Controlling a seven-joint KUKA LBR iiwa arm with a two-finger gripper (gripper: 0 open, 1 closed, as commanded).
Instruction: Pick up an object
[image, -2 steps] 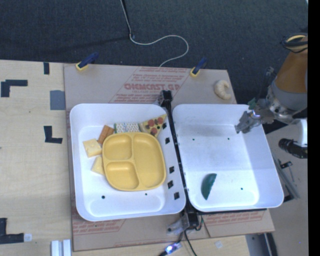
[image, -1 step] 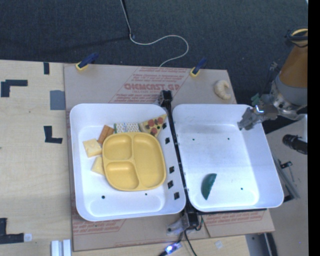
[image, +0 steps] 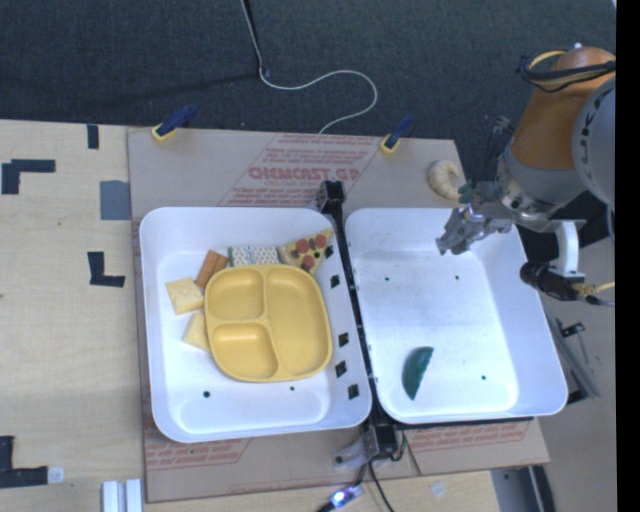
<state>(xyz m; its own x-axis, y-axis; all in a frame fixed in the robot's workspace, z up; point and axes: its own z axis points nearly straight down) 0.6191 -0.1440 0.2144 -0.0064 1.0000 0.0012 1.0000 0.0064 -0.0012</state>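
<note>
From above, the pincer (image: 457, 236) hangs over the right bin's (image: 530, 390) far edge; whether it is open or closed, I cannot tell. A green object (image: 416, 370) lies near that bin's front. The left bin (image: 165, 390) holds a yellow plate (image: 268, 322).

Small dark-green leaf-shaped object (image: 417, 371): lying flat, tilted, near front edge of right white bin (image: 520, 392), untouched.

Smooth glossy yellow plastic plate (image: 268, 322) (matt brown cardboard (image: 290, 175) beneath white bins (image: 160, 330))
</note>
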